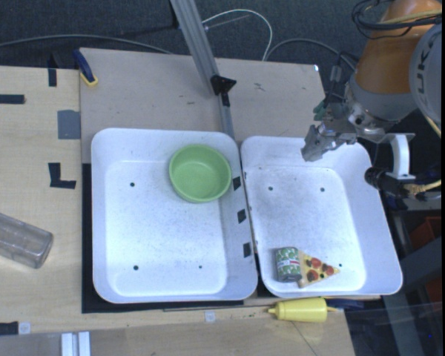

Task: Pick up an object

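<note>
While the gripper [314, 152] hangs over the right bin's [371, 221] far edge, the small can [287, 264] lies toward the near edge; I cannot tell its grip, probably nothing held.

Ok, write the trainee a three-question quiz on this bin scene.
1. True or false: the green bowl sits in the left bin.
2. Which lies beside the small can in the right bin? A) toy pizza slice B) spoon C) sponge
3. Over which edge of the right bin is the end effector: far or near?

Key: 1 true; 2 A; 3 far.
</note>
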